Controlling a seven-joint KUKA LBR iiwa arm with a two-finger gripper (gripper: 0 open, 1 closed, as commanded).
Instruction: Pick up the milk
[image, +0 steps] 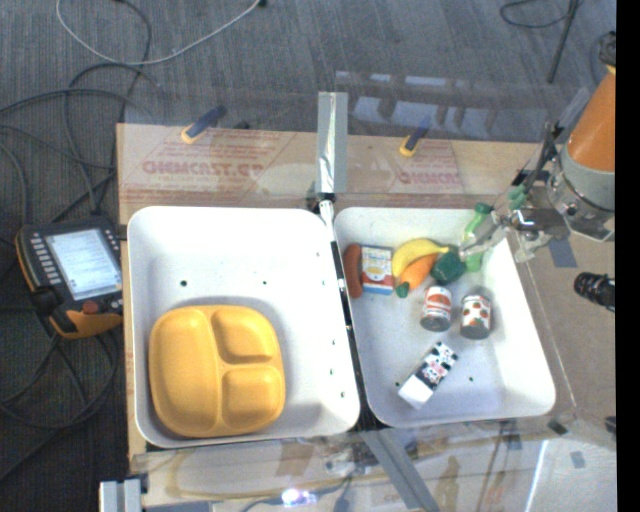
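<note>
The milk (428, 374) is a small carton with black and white cow patches. It lies on its side near the front of the right bin (520, 390). My gripper (497, 238) hangs over the far right corner of that bin, well behind the milk and to its right. It is open, with nothing between its fingers. The orange-banded wrist (592, 135) rises from it at the right edge of the view.
Behind the milk stand two small cans (437, 307) (476, 314). Further back lie a banana (415, 254), a carrot (418, 272), a green item (450, 265), a small box (376, 268) and a sausage (352, 270). The left bin (200, 240) holds a yellow divided plate (216, 368).
</note>
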